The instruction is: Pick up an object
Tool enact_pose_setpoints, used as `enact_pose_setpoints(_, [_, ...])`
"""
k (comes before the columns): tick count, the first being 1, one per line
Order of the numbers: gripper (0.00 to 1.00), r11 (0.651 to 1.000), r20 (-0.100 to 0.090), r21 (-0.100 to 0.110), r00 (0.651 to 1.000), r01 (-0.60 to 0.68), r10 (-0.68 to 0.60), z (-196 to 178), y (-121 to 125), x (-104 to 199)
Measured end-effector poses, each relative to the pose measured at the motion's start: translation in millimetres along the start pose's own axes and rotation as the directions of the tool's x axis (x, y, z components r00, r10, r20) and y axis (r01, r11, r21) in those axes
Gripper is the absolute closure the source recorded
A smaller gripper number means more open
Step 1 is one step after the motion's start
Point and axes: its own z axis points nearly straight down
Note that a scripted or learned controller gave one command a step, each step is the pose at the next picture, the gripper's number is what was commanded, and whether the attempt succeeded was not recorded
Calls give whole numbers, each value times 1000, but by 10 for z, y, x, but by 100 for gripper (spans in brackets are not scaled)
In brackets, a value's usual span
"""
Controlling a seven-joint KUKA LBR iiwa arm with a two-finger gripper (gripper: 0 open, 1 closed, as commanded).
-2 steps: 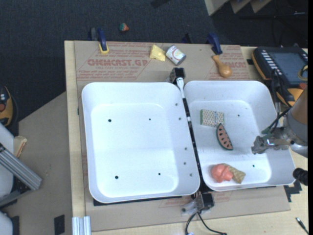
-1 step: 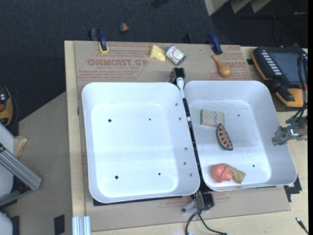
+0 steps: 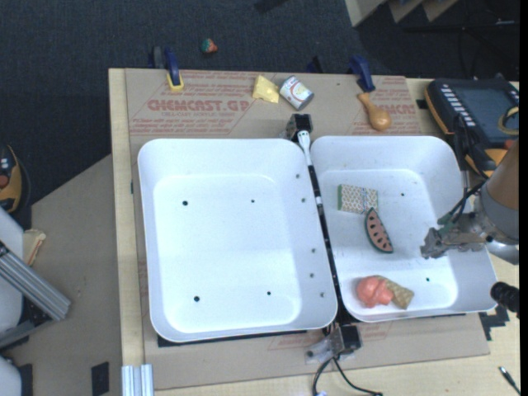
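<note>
Your gripper (image 3: 432,247) hovers low over the right bin (image 3: 429,157), near its right wall; whether it is apart or together cannot be told. To its left lies the watermelon slice (image 3: 378,230), a patterned card (image 3: 357,198) farther off, an ice-cream cone (image 3: 382,292) nearer. The left bin (image 3: 157,221) adjoins.

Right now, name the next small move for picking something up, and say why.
Probably shift the gripper leftward toward the watermelon slice. It sits at the right bin's right side holding nothing, and the slice is the nearest item, lying apart from the patterned block and pink toy.
</note>
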Motion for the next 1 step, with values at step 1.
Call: enact_pose_setpoints(1, [100,1000,9,-10,1000,-6,6,-457,61,-462])
